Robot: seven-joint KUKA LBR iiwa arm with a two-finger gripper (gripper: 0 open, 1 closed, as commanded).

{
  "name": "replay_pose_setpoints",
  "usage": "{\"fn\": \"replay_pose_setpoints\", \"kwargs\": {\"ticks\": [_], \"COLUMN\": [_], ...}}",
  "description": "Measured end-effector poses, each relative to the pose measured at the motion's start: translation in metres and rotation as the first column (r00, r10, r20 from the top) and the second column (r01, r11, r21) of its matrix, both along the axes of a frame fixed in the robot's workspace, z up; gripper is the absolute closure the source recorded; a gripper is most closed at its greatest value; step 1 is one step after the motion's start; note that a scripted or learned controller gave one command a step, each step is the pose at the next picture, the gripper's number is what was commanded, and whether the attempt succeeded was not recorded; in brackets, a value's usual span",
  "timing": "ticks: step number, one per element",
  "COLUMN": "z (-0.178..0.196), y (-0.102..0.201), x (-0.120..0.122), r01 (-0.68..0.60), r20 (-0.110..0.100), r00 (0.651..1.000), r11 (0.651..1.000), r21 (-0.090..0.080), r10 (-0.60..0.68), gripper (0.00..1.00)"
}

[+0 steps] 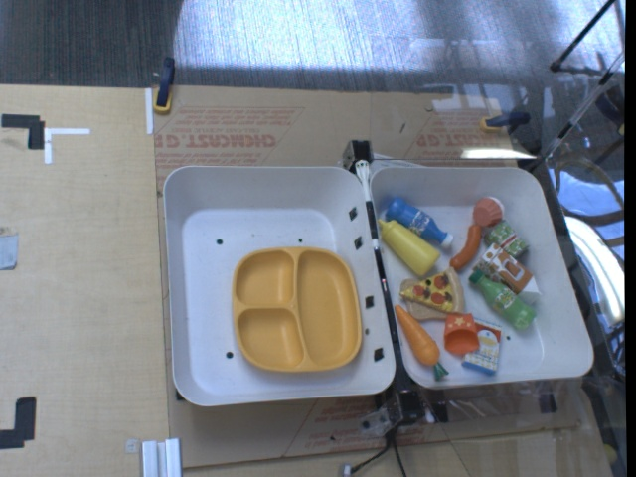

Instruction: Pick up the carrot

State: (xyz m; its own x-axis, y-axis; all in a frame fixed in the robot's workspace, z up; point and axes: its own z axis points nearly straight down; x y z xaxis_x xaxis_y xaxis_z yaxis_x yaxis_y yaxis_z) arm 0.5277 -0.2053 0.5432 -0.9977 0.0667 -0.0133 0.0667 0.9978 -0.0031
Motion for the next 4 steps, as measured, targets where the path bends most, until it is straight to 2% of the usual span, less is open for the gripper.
{"fn": "replay_pose_setpoints", "kwargs": {"ticks": [1, 2, 3, 4], "z": [0.000, -0.009, -0.012, -0.015], "y": [-0.017, -0.017, -0.017, -0.016], "x": [-0.025, -0.038, -0.037, -0.035], "r01": [-0.279, -0.515, -0.711, -0.860], "r20": [-0.002, -0.004, -0.004, -0.006], "r00": [0.960, 0.857, 0.703, 0.510], "r11": [0.960, 0.857, 0.703, 0.510], "r21": [-0.001, -0.003, -0.005, -0.004], "r10": [0.279, 0.515, 0.711, 0.860], "gripper": [0.00, 0.00, 0.00, 0.00]}}
